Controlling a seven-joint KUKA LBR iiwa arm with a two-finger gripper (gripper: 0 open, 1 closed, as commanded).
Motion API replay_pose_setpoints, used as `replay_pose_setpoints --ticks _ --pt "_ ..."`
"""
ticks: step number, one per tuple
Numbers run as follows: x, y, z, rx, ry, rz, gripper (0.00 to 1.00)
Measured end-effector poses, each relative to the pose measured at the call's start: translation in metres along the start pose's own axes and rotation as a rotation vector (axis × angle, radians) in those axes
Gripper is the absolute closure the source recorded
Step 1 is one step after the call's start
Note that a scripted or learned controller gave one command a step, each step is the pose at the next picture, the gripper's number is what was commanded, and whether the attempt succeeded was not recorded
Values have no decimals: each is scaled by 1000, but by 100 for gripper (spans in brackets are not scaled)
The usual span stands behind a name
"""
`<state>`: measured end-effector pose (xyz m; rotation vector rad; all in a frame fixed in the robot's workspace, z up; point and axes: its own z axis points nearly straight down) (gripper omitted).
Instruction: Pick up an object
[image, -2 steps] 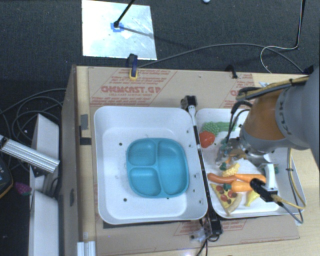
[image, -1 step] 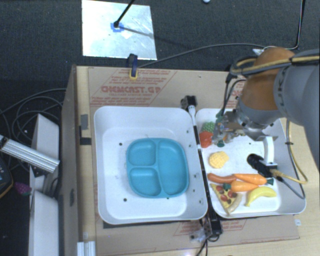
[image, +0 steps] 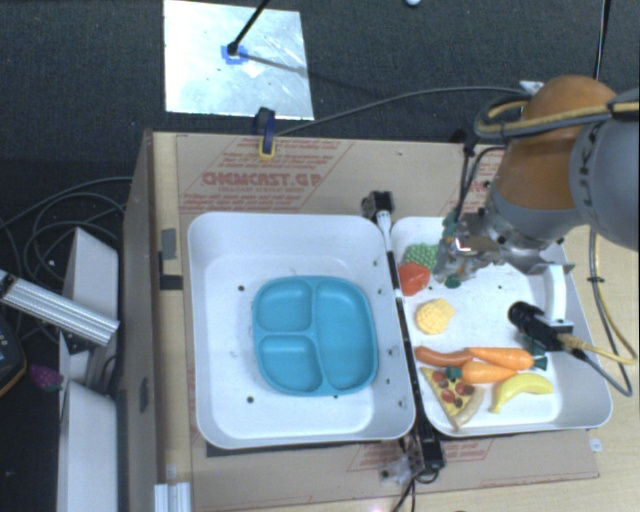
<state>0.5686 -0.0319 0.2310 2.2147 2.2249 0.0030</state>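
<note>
Jaws' state can't tell, gripper low in rt bin, near tomato

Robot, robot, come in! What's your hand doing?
Hand low in right bin, near tomato. Grip unclear. Corn and carrots untouched nearby.

Grey arm with orange band enters from upper right of frame, wrist angled down-left; gripper low at right-centre, fingers indistinct.

arm: grey shell | orange band | yellow and black cables
</note>
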Motion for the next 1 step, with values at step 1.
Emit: replay_pose_setpoints --ticks 1 --pt "45 0 20 3 1 0 100"
